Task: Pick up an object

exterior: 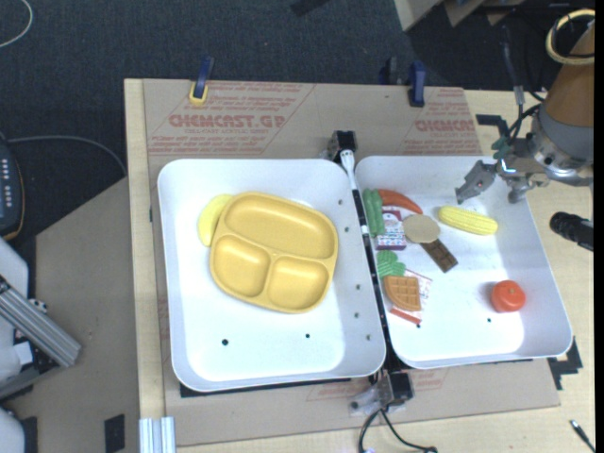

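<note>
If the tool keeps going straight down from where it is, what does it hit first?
Probably the corn cob: the tool hangs over the right bin, with the cob just below and to the picture's left. Depth is unclear from this slanted view; it could instead meet bare bin floor beside the cob.

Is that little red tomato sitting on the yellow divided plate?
No, the tomato lies on the floor of the right bin, while the yellow divided plate sits in the left bin.

Bright even overhead light, white bins [189,253] nearly washed out, soft faint shadows under the toys, dark floor dim, mild softness toward the frame edges
</note>
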